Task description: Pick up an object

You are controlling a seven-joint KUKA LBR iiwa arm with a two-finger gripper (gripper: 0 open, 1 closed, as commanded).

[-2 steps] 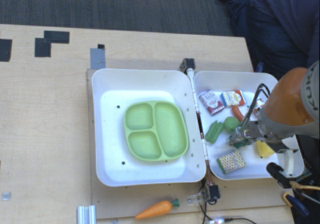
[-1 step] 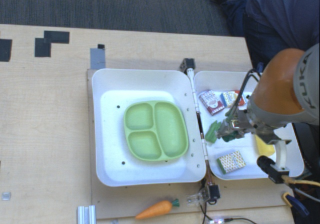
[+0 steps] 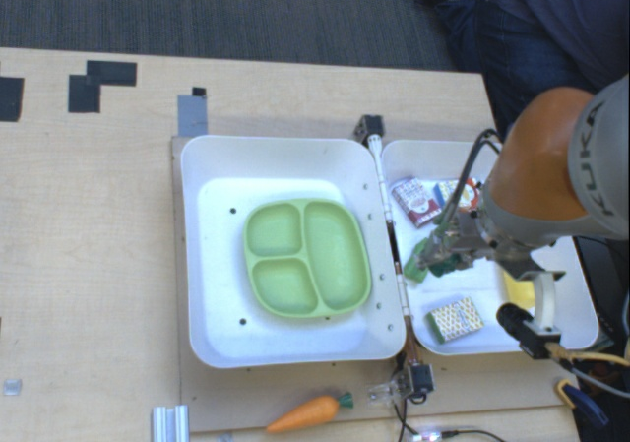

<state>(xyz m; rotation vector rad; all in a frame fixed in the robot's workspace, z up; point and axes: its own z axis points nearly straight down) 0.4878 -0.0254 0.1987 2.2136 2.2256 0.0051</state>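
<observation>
The gripper (image 3: 440, 251) sits low in the right bin (image 3: 581, 317), over a green object (image 3: 417, 266); whether it's clamped, I can't tell. That piece looks small, light and probably slippery, so pinch it across the middle.

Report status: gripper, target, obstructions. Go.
Gripper low over right bin, at a green object; grasp unconfirmed. Patterned packet and red-white packet close by. Green divided tray in left bin.

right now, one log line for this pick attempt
arm: over right bin | gripper: low by green item | left bin: green divided tray | grasp: unconfirmed
</observation>
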